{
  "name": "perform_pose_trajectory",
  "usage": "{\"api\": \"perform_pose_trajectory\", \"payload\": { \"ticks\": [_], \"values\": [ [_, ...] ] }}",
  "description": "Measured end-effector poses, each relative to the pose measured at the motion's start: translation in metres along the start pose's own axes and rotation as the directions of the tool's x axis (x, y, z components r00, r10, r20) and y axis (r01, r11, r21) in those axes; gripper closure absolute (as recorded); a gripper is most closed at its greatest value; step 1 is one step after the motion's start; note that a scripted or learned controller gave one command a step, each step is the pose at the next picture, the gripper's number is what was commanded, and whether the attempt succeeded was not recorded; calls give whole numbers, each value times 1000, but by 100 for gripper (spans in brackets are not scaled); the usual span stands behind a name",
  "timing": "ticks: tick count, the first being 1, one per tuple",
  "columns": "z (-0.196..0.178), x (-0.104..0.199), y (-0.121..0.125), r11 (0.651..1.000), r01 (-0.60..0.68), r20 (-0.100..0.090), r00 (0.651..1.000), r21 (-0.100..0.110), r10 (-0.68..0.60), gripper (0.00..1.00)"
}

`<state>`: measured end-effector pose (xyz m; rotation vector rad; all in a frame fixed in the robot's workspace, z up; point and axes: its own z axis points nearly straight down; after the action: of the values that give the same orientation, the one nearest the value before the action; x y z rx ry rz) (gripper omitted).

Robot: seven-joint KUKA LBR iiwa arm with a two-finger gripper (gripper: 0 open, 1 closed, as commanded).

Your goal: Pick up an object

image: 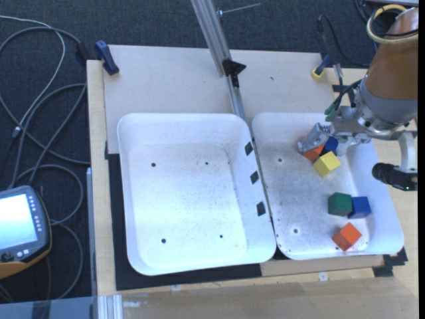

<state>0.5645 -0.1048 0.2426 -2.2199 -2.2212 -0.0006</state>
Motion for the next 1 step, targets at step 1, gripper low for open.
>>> {"api": "perform_pose_trajectory", "payload": {
  "ticks": [1],
  "values": [
    [128,-31,-24,1000,-3,-1,1000,10,3,0]
  ]
}}
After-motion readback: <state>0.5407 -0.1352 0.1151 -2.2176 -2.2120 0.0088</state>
